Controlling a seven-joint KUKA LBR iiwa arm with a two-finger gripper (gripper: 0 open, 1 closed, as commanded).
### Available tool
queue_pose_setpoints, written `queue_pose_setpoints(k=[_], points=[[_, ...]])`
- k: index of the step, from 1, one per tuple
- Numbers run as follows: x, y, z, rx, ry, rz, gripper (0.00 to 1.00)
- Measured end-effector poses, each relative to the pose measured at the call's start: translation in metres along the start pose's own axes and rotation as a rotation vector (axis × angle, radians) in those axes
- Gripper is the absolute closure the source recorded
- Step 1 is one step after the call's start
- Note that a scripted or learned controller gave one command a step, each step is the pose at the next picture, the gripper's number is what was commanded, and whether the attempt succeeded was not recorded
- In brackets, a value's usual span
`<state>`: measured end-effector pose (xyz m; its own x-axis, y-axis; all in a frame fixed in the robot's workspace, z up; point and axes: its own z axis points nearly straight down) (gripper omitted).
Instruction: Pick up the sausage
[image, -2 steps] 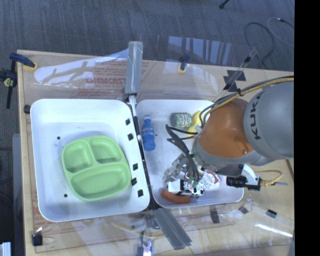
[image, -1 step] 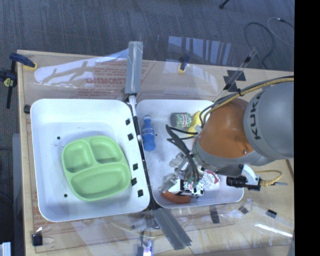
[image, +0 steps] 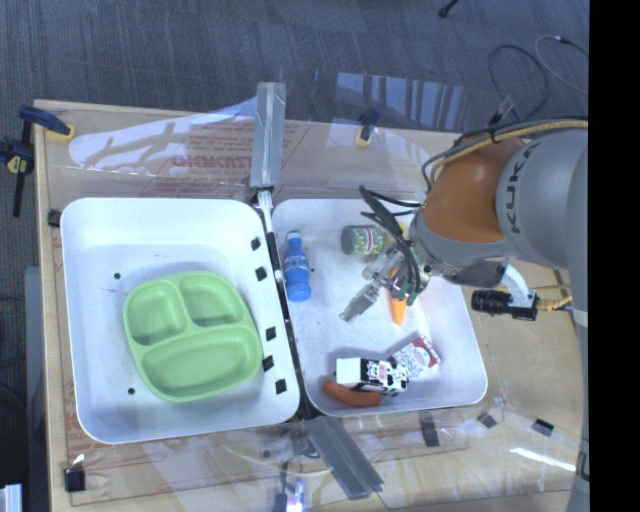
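A: Where is the sausage (image: 352, 393)?

B: Low in the right bin (image: 458, 330), lying flat along the rim nearest the bottom of the frame. A small black-and-white carton (image: 371, 372) sits just above it, touching or nearly so, and a red-and-white packet (image: 419, 354) lies a little right of that.

A: And the arm?

B: It comes in from the right of the frame, orange band (image: 462, 198) and grey casing over the bin's right half. The jaws (image: 382, 287) hang around the middle of the right bin, pointing toward the lower left, well apart from the sausage. They look parted, with nothing between them.

A: What else is close by?

B: An orange carrot-like piece (image: 399, 305) just beside the jaws on the right, a small green-labelled can (image: 364, 240) above them, and a blue bottle (image: 296, 266) along the bin's left wall.

A: The other bin?

B: The left bin (image: 90, 230) holds a green divided plate (image: 191, 336). Both bins rest side by side on the desk (image: 130, 140).
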<state>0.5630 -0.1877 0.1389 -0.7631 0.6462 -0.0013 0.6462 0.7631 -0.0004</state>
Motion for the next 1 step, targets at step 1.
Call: queue_pose_setpoints(k=[1], points=[[-0.0313, -0.0022, -0.0198, -0.001, -0.002, -0.127, 0.00]])
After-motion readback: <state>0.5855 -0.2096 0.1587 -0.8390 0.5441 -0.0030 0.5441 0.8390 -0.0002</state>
